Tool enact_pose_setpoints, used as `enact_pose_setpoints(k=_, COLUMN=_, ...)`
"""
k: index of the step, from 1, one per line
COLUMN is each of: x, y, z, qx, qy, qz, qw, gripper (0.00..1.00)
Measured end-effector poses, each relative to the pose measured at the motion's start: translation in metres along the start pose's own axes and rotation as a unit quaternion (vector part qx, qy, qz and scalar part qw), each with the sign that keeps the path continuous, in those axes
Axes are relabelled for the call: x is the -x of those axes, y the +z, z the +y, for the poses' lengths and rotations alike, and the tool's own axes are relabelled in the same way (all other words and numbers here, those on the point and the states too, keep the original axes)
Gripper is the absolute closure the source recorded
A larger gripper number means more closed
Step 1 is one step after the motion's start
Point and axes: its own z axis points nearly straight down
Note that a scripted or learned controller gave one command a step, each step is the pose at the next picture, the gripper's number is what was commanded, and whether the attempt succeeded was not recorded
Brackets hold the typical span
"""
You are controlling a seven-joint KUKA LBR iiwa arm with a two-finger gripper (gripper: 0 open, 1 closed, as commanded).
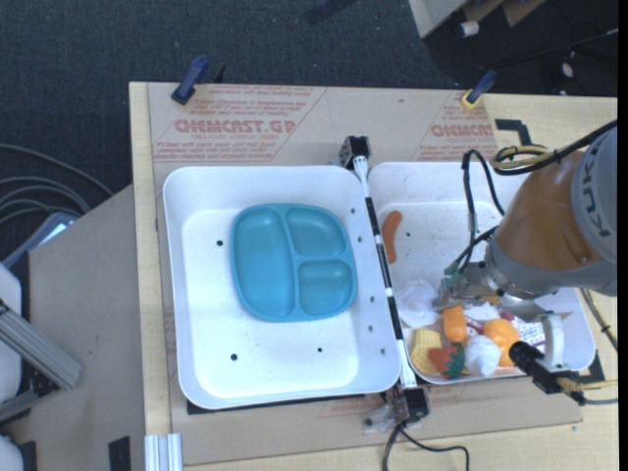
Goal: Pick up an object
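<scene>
My gripper [469,300] is low in the right bin [432,186], at its near half, right above a heap of small toy foods. The heap holds an orange piece [452,324], an orange ball [500,332], a white lump [483,356], a yellow piece [426,341] and a red and green bit [450,363]. An orange sausage-shaped piece [391,235] lies apart near the bin's left wall. The wrist hides the fingers.
The left bin [196,263] holds a blue divided plate [292,260] lying flat at its middle. A black rail [376,253] runs between the two bins. The arm's grey and orange body [549,229] covers the right bin's right side.
</scene>
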Motion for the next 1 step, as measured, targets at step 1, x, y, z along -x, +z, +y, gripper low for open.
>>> enact_pose_setpoints(k=1, x=-0.0752, y=-0.1138, z=-0.0039, qx=-0.002, qy=-0.001, qz=0.000, qw=1.0000, gripper=1.00)
